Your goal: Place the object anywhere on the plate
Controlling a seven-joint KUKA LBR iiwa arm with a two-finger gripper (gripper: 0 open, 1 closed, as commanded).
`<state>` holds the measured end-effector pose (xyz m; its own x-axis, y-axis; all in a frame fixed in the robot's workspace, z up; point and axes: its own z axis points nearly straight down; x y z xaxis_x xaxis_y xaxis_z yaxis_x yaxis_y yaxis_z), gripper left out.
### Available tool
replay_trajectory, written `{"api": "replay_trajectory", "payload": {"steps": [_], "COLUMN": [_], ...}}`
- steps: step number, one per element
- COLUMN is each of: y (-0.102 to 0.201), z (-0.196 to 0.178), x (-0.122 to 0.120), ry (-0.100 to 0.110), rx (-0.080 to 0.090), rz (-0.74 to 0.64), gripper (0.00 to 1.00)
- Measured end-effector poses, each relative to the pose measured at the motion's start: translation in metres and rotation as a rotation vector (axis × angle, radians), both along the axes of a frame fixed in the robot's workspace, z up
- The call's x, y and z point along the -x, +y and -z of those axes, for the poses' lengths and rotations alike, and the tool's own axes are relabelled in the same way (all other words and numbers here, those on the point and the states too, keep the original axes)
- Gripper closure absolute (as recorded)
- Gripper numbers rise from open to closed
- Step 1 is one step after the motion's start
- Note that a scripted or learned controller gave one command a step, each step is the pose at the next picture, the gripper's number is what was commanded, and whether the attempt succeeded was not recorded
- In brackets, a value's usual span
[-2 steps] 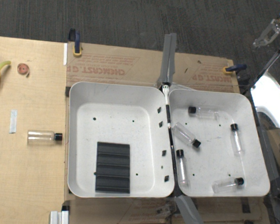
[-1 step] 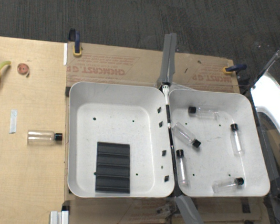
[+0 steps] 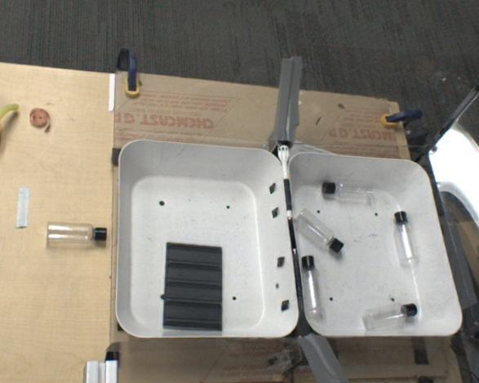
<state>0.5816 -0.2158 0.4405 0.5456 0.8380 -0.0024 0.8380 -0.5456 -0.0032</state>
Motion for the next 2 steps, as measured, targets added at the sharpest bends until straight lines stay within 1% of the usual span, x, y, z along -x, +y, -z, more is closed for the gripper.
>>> {"api": "replay_trajectory", "payload": {"steps": [1, 2], "y": [0.049, 0.008], "z": [0.001, 0.001], "x": [-0.033, -0.024], "ry": [0.000, 0.000], "rx": [0.000, 0.001], "rz": [0.139, 0.255], "gripper": [0.00, 0.00]}}
